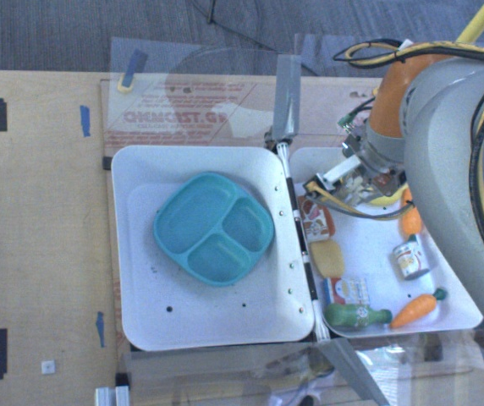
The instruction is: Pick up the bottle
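Down at the right bin's (458, 307) near edge lay the green bottle (356, 315) on its side, beside a carrot (415, 309). Well apart, at the bin's far end, hung the gripper (343, 184); whether it gripped anything could not be told.

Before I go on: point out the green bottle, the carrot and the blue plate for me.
green bottle (356, 315): camera view, middle of its body, lying in the right bin.
carrot (415, 310): camera view, middle of its orange body, right of the bottle.
blue plate (214, 227): camera view, ridge between its compartments, left bin.
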Controlling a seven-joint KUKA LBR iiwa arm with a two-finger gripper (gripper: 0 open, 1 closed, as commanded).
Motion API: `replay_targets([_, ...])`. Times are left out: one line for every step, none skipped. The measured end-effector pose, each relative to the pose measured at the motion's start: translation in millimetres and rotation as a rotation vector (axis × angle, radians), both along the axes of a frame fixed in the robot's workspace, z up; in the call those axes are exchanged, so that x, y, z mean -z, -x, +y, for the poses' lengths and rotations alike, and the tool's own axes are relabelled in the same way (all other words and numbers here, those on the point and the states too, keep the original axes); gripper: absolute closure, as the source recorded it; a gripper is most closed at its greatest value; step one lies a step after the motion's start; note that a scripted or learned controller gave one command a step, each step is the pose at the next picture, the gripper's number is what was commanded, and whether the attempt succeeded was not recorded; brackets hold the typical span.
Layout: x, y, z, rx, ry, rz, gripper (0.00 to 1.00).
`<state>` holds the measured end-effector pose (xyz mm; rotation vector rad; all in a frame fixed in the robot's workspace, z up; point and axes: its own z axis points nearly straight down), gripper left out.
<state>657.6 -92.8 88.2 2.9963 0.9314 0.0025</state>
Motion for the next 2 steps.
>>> replay_targets([-18,13,-3,0.192,-0.005,0.005,1.00])
replay_targets([0,20,-18,-0.026,-0.006,-0.001,1.00])
